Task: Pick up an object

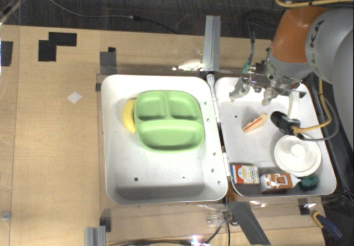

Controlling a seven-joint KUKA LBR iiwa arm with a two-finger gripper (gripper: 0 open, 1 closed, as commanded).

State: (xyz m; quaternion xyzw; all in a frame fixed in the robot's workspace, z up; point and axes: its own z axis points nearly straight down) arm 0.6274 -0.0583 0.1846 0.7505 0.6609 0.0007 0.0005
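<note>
My gripper hangs over the back part of the right bin, open, with nothing between its fingers. A small orange hot-dog-like piece lies on the bin floor just in front of it. Nearer the front right sits a white bowl. Along the front wall lie a red and white carton, a brown carton and a small dark green thing.
The left bin holds a green divided plate with a yellow thing partly under its left edge. A metal post stands behind the wall between the bins. The grey and orange arm comes in from the upper right.
</note>
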